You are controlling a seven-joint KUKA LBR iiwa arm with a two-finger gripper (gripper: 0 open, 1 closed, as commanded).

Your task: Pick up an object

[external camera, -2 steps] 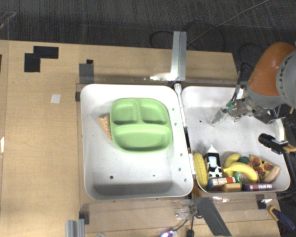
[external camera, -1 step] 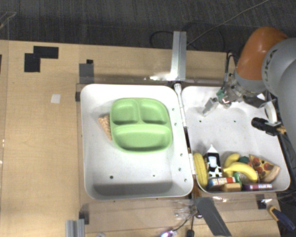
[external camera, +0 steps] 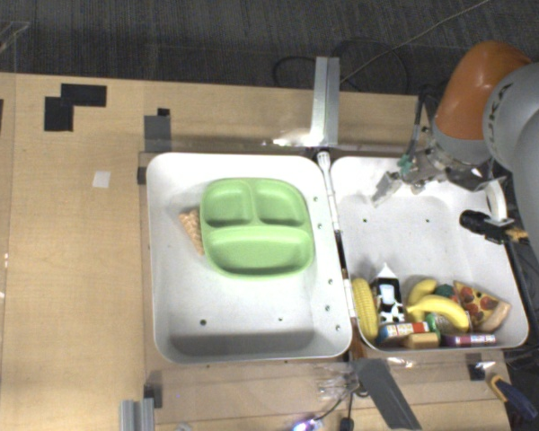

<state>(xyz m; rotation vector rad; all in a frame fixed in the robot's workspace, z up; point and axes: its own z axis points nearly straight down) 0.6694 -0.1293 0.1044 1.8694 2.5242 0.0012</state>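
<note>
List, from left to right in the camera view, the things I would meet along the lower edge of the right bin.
Corn cob → black-and-white carton → banana → pizza slice. The small items lying under the banana overlap, so I leave them out.

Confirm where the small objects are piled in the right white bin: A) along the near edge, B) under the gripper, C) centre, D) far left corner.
A: the yellow corn cob, yellow banana and pizza slice crowd the near edge of the right white bin.
</note>
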